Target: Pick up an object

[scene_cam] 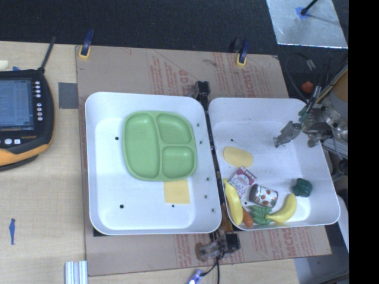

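Hand [283, 138] sits at right of frame over right bin [269, 112], holding nothing; whether its fingers are apart cannot be told. Bananas [284, 210], can [262, 195] lie lower right; green plate [159, 145] in left bin [100, 158].

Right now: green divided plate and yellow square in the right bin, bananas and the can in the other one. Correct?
Not quite. The camera view shows the green divided plate and the yellow square in the left bin, not the right. The bananas and the can are in the other one, the right bin, as you said.
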You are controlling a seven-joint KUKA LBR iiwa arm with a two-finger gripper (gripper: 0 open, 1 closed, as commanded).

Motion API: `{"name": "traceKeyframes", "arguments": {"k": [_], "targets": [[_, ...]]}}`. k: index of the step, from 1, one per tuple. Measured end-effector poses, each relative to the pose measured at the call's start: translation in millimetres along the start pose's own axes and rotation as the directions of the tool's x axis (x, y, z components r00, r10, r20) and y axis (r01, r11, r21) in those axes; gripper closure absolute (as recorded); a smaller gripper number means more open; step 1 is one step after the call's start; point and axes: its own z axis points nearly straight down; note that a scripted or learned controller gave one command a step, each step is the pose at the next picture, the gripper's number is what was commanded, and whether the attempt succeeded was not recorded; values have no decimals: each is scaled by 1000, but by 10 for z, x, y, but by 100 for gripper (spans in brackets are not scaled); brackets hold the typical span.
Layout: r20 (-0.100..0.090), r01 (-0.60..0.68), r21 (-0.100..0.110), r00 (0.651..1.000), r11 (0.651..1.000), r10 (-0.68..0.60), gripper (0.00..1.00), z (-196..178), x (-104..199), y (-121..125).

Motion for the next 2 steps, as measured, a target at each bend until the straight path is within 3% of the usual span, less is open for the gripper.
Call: {"name": "traceKeyframes", "arguments": {"k": [1, 2], "targets": [[0, 2, -1, 1000, 1000, -2, 0, 443, 595, -204], [0, 2, 0, 1000, 1000, -2, 0, 963, 566, -556]]}}
